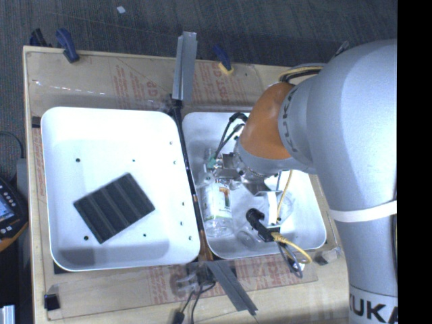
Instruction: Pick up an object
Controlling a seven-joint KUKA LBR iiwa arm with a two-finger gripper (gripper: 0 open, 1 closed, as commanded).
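You're looking at a robotics lab: a KUKA arm over a wooden surface with two white bins, blue clamps at its edge, dark carpet and a teach pendant beside it.

We record both bins, the left bin and the right bin, as smooth, glossy white plastic. In the left bin lies a dark ribbed pad, matt in finish. In the right bin we note a clear plastic bottle, shiny and transparent. The arm shows a smooth, satin grey casing with a glossy orange band. The bench looks like pale, matt wood.
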